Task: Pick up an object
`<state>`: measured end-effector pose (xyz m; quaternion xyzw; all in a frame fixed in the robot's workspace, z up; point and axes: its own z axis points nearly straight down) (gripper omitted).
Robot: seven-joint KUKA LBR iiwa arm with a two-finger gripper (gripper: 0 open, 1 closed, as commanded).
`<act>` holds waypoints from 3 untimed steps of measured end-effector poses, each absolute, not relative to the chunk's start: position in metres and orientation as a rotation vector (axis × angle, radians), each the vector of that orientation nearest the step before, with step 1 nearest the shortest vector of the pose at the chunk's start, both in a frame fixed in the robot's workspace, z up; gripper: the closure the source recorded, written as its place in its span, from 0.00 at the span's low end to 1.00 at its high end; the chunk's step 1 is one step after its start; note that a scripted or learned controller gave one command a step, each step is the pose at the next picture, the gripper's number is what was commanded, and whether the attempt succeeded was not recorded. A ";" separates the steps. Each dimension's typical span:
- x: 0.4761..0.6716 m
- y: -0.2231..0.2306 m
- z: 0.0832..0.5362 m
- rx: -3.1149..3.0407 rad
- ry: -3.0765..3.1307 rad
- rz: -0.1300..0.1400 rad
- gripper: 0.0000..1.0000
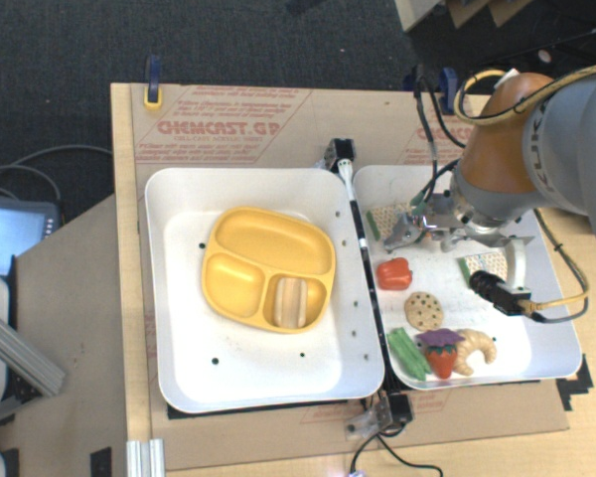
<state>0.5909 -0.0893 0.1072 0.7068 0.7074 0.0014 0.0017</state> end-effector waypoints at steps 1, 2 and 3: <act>0.521 -0.102 0.085 2.228 2.219 -0.002 0.00; 0.572 -0.101 0.085 2.216 2.221 0.004 0.00; 0.638 -0.113 0.085 2.215 2.220 0.004 0.00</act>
